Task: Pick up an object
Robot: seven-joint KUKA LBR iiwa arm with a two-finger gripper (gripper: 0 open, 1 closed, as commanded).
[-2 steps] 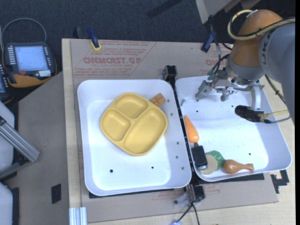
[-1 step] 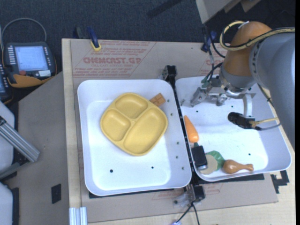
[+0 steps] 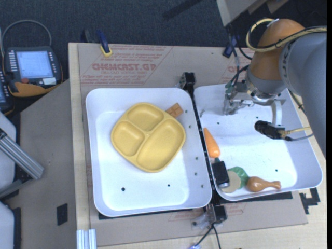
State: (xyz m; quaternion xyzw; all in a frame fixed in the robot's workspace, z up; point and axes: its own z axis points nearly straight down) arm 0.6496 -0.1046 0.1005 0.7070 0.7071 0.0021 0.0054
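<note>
Drumstick (image 3: 262, 183) and carrot (image 3: 211, 143) lie apart from gripper (image 3: 234, 106).

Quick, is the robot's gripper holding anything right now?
Gripper: at the far end of the right white bin, nothing seen in it; open or closed cannot be told.

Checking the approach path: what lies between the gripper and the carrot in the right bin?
In the camera view, only bare white floor of the right bin separates the gripper from the carrot.
</note>
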